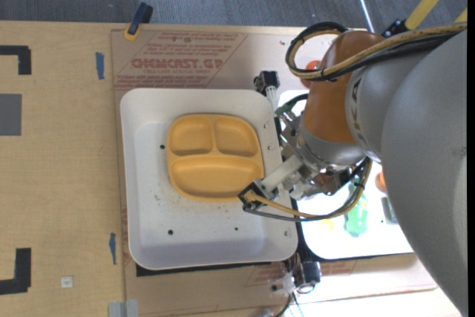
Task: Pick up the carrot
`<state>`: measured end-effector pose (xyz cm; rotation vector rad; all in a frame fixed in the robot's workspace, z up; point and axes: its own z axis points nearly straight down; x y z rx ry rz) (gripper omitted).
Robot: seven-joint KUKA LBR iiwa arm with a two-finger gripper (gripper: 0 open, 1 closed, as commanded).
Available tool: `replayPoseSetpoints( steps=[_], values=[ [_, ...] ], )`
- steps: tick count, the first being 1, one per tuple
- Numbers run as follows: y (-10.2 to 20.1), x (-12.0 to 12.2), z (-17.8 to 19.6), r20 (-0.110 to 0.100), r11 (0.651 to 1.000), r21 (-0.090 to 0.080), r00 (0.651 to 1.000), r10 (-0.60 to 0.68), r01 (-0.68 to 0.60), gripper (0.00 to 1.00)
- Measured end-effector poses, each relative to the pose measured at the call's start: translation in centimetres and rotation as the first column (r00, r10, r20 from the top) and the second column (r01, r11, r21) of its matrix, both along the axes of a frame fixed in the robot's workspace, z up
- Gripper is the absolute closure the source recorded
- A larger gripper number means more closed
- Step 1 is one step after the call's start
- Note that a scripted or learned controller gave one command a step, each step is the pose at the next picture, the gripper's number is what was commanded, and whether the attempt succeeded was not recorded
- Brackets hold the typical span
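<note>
Nearest your lens is the arm (423, 122), one grey bulk with an orange band, taking up the view from 1 o'clock round to 5 o'clock. Under its wrist the hand (315, 178) hangs just right of centre, over the seam where the bins meet. The wrist covers it from above, so you cannot tell whether it is released or clenched.

You have two white bins on the brown worktop (59, 159). The left bin (148, 234) sits at centre and holds one yellow plate (215, 156) with three compartments, lying toward the bin's 12 o'clock side. The right bin (334, 245) is at 4 o'clock and is mostly under the arm.

Around the hand you can count three small things:
- One green thing (357, 219) at 4 o'clock from it, in the right bin.
- One red thing (315, 64) at 12 o'clock from it, seen through a cable loop.
- One orange sliver at 3 o'clock from it, which looks to be the carrot (381, 180).

That sliver lies tight against the arm's edge on the right bin's side, apart from the hand. Only a short piece shows, so you cannot tell its long axis or where its tip points.
</note>
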<state>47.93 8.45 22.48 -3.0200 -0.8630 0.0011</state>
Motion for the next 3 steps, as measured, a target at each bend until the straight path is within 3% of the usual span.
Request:
replayPoseSetpoints(
  steps=[1, 2, 3],
  values=[
    [-4.6, 1.2, 4.0, 0.000, 0.999, 0.000, 0.999, 0.046, -0.046, 1.00],
    [-12.4, 4.4, 2.7, 0.001, 0.995, -0.001, 0.995, 0.101, -0.101, 1.00],
    [-7.5, -0.1, 0.7, -0.004, 1.000, 0.002, 1.000, -0.023, 0.023, 1.00]
  ],
)
